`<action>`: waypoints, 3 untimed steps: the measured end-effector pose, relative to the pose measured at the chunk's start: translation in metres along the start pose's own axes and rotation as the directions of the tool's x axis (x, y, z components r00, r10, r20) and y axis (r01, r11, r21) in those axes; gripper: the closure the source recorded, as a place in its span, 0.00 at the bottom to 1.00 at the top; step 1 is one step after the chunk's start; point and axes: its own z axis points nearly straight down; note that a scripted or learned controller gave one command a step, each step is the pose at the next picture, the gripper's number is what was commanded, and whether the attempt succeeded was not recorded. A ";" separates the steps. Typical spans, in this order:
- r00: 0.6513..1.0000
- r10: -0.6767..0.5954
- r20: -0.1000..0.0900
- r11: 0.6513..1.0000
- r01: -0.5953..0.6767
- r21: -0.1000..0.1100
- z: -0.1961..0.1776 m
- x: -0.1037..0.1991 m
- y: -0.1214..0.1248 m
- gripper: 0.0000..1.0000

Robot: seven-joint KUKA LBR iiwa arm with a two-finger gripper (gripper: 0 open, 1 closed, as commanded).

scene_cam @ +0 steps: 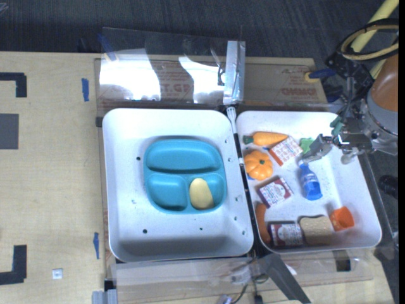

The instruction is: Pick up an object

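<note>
The claw (321,145), its spread impossible to tell, hovered just above-right of the small blue plastic bottle (310,183), which lay upright-to-frame.

red print on cardboard sheet (297,81), too blurred to read
</note>
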 end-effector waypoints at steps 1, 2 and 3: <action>1.000 -0.007 0.000 1.000 0.007 0.006 0.076 -0.049 0.002 0.00; 0.997 0.074 0.002 0.997 -0.074 -0.009 0.193 -0.081 0.049 0.00; 0.997 0.075 0.003 0.997 -0.075 -0.012 0.183 -0.081 0.049 1.00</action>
